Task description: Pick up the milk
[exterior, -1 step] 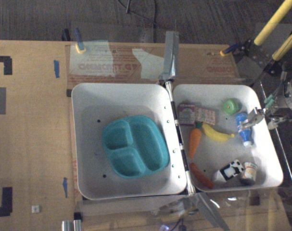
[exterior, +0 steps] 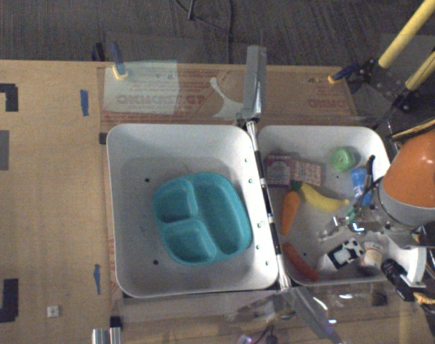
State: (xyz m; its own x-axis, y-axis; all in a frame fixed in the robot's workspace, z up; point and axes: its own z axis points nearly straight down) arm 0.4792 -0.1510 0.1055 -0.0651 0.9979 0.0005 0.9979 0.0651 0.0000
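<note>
Toward the lower right of the right bin: the milk (exterior: 344,253), as I judge it, is the small black-and-white patched carton lying on the bin floor, tilted, close to the wall nearest the lower edge of the view.
Right bin (exterior: 314,129): a shallow white tray holding all the loose food items, so the milk has close neighbours on several sides.
Gripper (exterior: 346,224): it sits just above the carton in the picture, metal parts low over the bin floor; nothing can be seen held in it.
Grip state: cannot tell from this slant whether it is apart or together; glare and clutter hide it.
Arm (exterior: 414,178): reaches in from the right, its orange band over the bin's right wall, probably posed this way to come down on the carton from above.
Nearest neighbours: a long red item (exterior: 301,261) lies to the carton's left by the front wall; a small round tub (exterior: 373,253) stands just to its right.
Further in: a carrot (exterior: 289,211) and a banana (exterior: 323,199) lie mid-bin, with a flat pink packet (exterior: 294,169) and a green round item (exterior: 342,158) toward the far wall.
Left bin (exterior: 131,192): holds a teal divided plate (exterior: 201,218), well apart from the work.
Tabletop (exterior: 45,192): brown board carrying both bins side by side.
Risk: the tub and wall crowd the carton, so a grasp may slip or catch a neighbour.
</note>
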